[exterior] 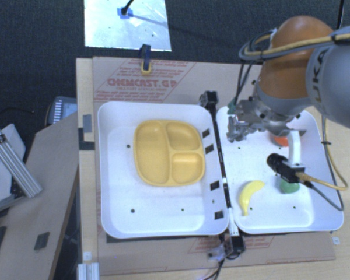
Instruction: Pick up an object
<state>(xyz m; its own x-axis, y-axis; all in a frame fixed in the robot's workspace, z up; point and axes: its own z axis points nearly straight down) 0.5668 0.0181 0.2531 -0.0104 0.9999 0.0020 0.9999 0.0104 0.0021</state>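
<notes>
In the right bin (pixel 321 214) a yellow toy banana (pixel 249 195) lies near the front left. A green object (pixel 289 185) sits to its right, partly under a black fitting with a cable (pixel 281 165). An orange object (pixel 280 139) peeks out from under the arm farther back. My gripper (pixel 237 128) hangs low over the back left part of this bin, close to the divider between the bins. It is well behind the banana and left of the orange object. Nothing shows in its grasp.
The left bin (pixel 114 214) holds a yellow divided plate (pixel 168 153) in its middle. The grey and orange arm (pixel 294 57) covers the back of the right bin. A white upright piece (pixel 295 149) stands beside the green object.
</notes>
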